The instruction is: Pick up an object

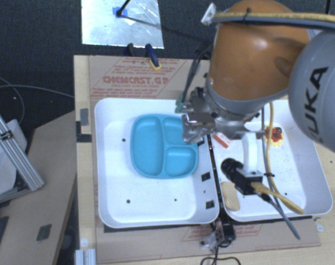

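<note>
The gripper (193, 127), open or closed you cannot tell, sits over the two o'clock rim of the blue plate (150, 146), which spreads away toward eight o'clock.

The grey arm (317, 87) reaches in from the right, orange band (255, 48) above the downward-pointing hand (193, 130).

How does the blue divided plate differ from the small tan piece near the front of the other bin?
Colour: the blue divided plate is bright blue, the tan piece pale beige. Size: the plate is far larger than the tan piece. Shape: the plate has three compartments; the tan piece is a plain rounded lump. Both rest in white bins: the plate in the left bin, the tan piece in the right bin.
</note>
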### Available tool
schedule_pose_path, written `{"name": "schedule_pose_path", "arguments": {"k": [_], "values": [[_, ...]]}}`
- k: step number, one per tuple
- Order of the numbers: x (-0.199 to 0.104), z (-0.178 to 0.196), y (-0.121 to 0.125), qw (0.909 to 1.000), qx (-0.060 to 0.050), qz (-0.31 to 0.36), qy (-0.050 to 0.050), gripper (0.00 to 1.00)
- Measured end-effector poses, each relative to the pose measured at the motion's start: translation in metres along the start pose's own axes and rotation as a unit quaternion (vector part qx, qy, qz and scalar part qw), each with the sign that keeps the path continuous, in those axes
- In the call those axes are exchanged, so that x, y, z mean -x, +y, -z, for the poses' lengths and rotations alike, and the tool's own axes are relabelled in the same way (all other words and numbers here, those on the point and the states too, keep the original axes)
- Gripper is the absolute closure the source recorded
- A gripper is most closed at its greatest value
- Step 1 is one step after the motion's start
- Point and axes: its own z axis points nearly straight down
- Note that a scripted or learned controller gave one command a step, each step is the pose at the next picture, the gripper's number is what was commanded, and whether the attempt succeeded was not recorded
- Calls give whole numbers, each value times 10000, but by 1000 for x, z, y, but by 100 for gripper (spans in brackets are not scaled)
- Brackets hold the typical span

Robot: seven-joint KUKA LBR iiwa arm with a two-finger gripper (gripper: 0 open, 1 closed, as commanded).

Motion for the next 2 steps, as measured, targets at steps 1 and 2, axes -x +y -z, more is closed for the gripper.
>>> {"name": "schedule_pose_path", "arguments": {"k": [1, 2], "values": [[4, 13, 1, 10000, 31, -24, 1, 100], [39, 167, 1, 9999, 120, -60, 19, 100]]}}
